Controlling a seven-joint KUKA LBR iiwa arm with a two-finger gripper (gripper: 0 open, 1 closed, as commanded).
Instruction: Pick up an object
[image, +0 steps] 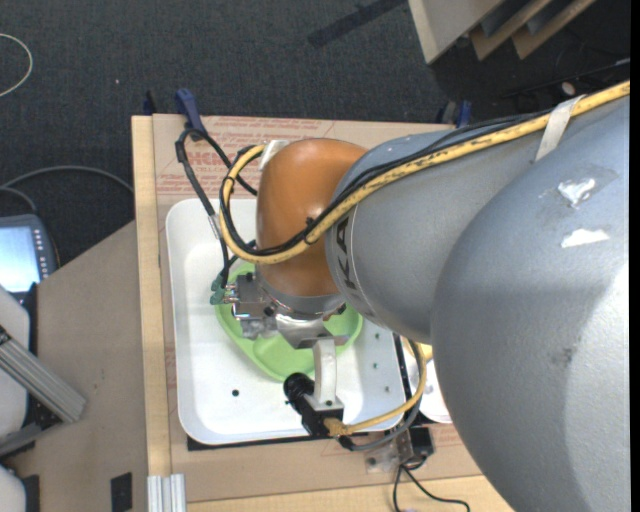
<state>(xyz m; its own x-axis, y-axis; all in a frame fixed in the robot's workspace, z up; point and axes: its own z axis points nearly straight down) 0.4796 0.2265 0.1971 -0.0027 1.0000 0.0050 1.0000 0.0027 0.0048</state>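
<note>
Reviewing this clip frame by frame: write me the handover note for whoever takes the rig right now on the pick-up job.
Gripper: hidden beneath the arm's wrist, which is down low inside the left bin; whether it is open or shut cannot be seen.
Things: a light green object lies in the left bin, directly under the wrist, with its edge showing on the left and lower sides. The right bin is almost wholly covered by the arm.
Done: the arm is positioned over the green object.
Left: no grasp can be confirmed. Check it once the arm lifts, and retry if nothing comes up.
</note>
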